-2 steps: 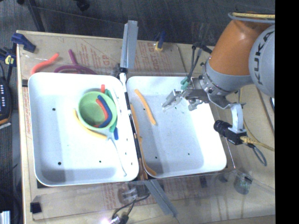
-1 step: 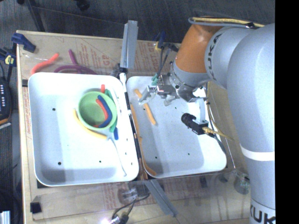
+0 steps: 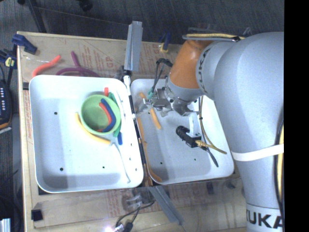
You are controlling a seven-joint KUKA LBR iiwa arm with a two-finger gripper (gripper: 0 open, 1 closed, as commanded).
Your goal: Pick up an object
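- Orange stick: the likeliest thing to pick. It lies flat on the floor of the right bin, close to that bin's left edge and toward its far-left corner.
- Long axis of the orange stick: roughly parallel to the bin's left edge. It is slightly slanted, so the near end sits further in from the wall than the far end.
- Gripper: low inside the right bin, over the far end of the orange stick or just beside it. The view does not settle whether they touch.
- Gripper state: cannot be told from this slanted view, spread or pressed together. Nothing is seen held in it.
- Key relation (judgement): the orange stick runs from under the gripper toward the bin's near edge, so a grasp would need to close across the short width.
- Arm: reaches in from the right. The orange band sits above the bin's far edge and the wrist is tipped down toward the far-left corner.
- Left bin: holds a green bowl with small coloured pieces near its centre, well apart from the gripper.
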